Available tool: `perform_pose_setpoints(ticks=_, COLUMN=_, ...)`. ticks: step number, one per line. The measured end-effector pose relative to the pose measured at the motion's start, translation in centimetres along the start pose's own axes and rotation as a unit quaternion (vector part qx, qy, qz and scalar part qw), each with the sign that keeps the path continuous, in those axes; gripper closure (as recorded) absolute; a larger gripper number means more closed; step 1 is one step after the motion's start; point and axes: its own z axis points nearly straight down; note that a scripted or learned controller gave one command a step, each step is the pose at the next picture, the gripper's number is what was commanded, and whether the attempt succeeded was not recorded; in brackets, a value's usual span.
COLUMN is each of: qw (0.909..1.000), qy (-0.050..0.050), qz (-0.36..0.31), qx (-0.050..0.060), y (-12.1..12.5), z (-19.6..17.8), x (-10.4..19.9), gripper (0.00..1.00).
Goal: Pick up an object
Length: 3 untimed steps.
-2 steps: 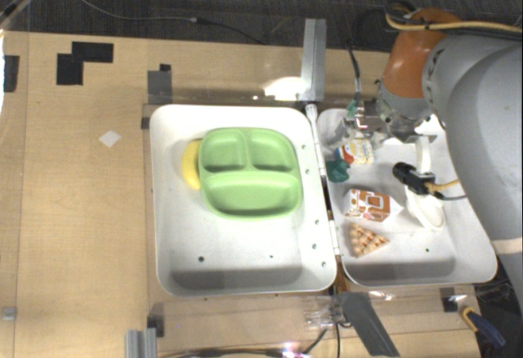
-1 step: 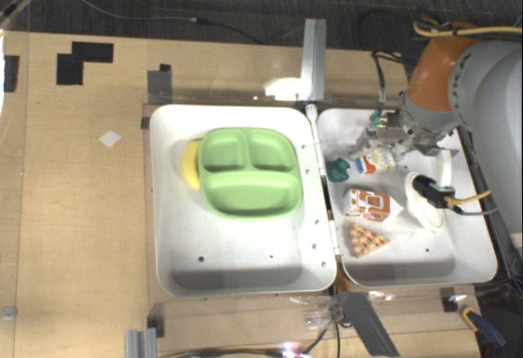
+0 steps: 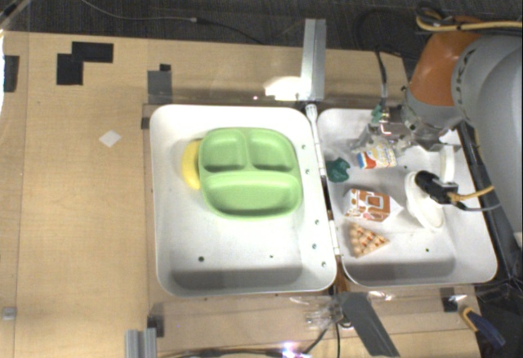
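Right now the gripper [image 3: 384,129] hangs low in the right bin [image 3: 470,262], at its far edge, just above a small snack packet [image 3: 377,158]; whether it is clenched or released, I cannot tell. A teal scrap [image 3: 337,167], another printed packet [image 3: 369,204] and a white cup [image 3: 425,201] crowd close, so a descent could nudge neighbours or pinch only a slippery wrapper edge.

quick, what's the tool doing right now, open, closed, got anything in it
Tool: low in the right bin, just above a small orange and white packet; whether it is open, closed or holding anything cannot be told.
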Motion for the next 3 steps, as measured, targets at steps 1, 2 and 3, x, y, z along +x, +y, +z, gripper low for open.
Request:
perform_pose_setpoints(ticks=1, qw=0.9965, qy=0.0, qz=0.083, qx=0.003, y=0.7, z=-6.7, x=-2.1, gripper=1.0)
perform_pose_setpoints(ticks=2, qw=0.9906, qy=0.001, qz=0.137, qx=0.004, y=-2.1, z=-10.1, x=3.6, gripper=1.0)
perform_pose_setpoints(ticks=3, qw=0.9786, qy=0.001, qz=0.206, qx=0.006, y=-4.8, z=-9.3, x=11.3, gripper=1.0)
